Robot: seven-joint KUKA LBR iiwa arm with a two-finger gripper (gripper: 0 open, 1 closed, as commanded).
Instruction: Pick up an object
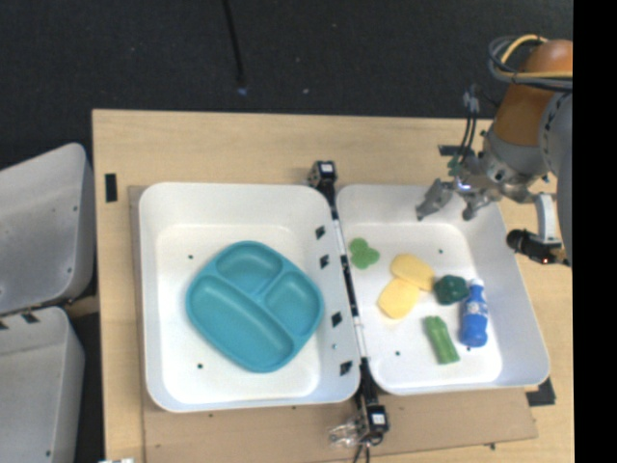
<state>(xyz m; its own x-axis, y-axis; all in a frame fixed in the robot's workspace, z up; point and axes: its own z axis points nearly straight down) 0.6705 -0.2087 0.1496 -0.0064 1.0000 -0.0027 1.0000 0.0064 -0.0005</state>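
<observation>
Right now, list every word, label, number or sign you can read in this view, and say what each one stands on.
None can be read.
Blue bottle in the right bin: any label is too small and blurred to read.
Teal divided plate in the left bin: plain, no lettering shows.
Two yellow pieces, green stick: no markings show.

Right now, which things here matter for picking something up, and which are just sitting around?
For the job:
tool, spread open over the right bin
green flower shape
two yellow pieces
dark green piece
blue bottle
green block

Lying about:
teal divided plate
left bin
</observation>
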